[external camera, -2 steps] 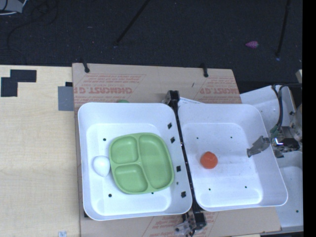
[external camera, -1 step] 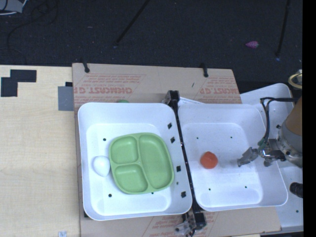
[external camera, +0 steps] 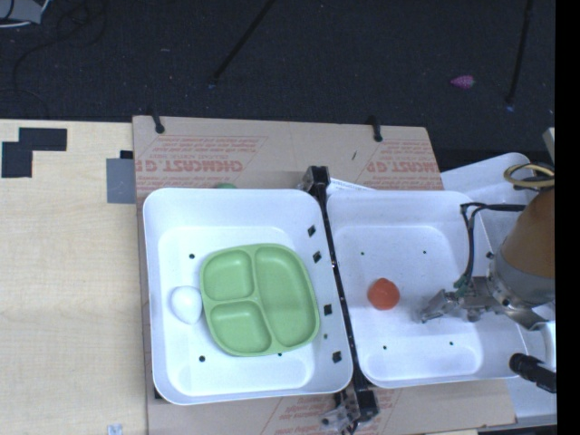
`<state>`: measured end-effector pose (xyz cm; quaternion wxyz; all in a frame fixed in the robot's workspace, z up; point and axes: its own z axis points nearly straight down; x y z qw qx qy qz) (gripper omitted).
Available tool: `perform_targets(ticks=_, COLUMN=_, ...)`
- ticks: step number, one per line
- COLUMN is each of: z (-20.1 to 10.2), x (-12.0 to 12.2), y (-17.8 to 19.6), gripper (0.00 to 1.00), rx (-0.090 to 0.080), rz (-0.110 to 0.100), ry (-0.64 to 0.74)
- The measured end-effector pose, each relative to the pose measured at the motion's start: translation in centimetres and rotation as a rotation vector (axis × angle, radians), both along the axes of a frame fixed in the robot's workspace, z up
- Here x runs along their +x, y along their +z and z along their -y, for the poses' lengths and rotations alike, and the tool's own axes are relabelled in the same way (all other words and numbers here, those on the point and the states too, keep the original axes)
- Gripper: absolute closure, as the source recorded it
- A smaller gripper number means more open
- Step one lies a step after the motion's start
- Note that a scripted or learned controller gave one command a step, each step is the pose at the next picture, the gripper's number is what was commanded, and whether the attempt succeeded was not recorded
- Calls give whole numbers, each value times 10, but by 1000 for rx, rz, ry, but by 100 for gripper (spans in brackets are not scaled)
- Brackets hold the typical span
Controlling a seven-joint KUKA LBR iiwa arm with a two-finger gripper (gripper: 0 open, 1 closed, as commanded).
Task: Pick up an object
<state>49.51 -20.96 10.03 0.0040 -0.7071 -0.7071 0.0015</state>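
White plastic makes up the two shallow bins that sit side by side on a brown cardboard sheet [external camera: 272, 157] with red printing, itself laid on the pale wooden counter [external camera: 63, 279]. Nearest the camera is the front rim of each bin.

Inside the left bin [external camera: 172, 370] lies a light green plastic plate [external camera: 258, 299] split into three compartments, flat on the floor of the bin. Touching its left edge, or just beside it, is a small white egg-shaped object [external camera: 187, 304].

On the floor of the right bin [external camera: 417, 374] rests a small round orange-red ball [external camera: 384, 294], left of the bin's middle, apart from the walls. Just to its right is the metal pincer [external camera: 433, 310], pointing left toward the ball from the grey arm [external camera: 526, 288], whose orange band [external camera: 536, 234] shows at the right edge. The fingertips sit low over the bin floor, near the ball but apart from it; nothing is between them. How wide the fingers stand cannot be told from this angle. A black cable [external camera: 469, 243] loops up from the wrist.

Between the bins runs a black clamp strip [external camera: 331, 279]. Farther back, dark flat pieces [external camera: 36, 148] sit on the counter's left, and beyond the cardboard lies dark carpeted floor [external camera: 272, 34] with cables and a small purple scrap [external camera: 463, 82].
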Motion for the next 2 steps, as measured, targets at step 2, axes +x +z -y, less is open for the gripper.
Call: perform_targets(ticks=2, z=3, x=3, y=56, gripper=100, rx=-4, rz=9, ry=1)
